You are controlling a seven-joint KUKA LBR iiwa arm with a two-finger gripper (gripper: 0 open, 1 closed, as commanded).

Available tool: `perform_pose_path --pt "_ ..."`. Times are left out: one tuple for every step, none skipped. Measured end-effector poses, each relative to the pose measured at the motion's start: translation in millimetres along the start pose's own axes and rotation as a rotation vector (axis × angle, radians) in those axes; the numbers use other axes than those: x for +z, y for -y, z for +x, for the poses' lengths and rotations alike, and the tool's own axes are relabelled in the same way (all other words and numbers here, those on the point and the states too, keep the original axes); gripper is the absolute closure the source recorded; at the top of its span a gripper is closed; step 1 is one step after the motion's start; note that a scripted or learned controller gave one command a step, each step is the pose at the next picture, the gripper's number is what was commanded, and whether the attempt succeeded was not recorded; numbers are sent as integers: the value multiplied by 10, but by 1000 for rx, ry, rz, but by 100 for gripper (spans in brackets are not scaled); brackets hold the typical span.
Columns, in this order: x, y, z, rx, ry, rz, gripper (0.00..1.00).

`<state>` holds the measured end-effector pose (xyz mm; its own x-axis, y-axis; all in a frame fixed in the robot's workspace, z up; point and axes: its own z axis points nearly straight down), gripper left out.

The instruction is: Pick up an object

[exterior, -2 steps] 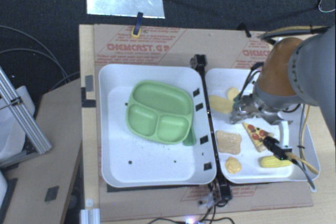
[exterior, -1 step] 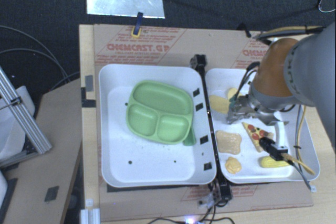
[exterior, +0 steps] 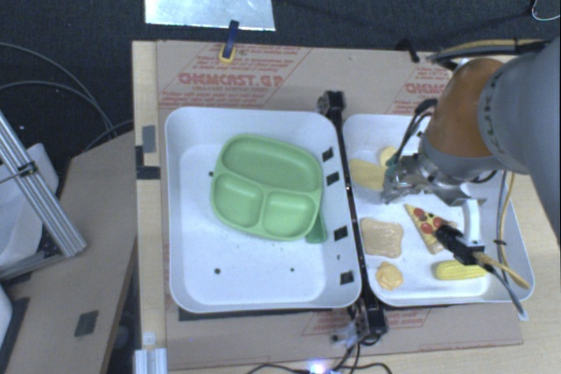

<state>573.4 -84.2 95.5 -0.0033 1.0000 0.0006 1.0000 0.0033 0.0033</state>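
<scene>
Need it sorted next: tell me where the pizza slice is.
The pizza slice lies in the right bin, just below the gripper, right of the toast and above the corn cob.

From my station, the arm [exterior: 491, 114] runs out of the frame at the right edge, so I see no part of it beyond the orange band. Its wrist covers the upper right portion of the right bin [exterior: 524, 251], hiding that rim and floor. The gripper [exterior: 399, 186] sits low under the wrist; I cannot tell how its fingers stand. A pale yellow item [exterior: 370, 175] lies partly under the gripper, its right end concealed. A second yellow piece [exterior: 387, 156] just above it shows as a small sliver, too little to identify.
</scene>
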Motion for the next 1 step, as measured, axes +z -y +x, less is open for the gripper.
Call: perform_pose_path --pt "113 -154 12 -1 0 1 100"
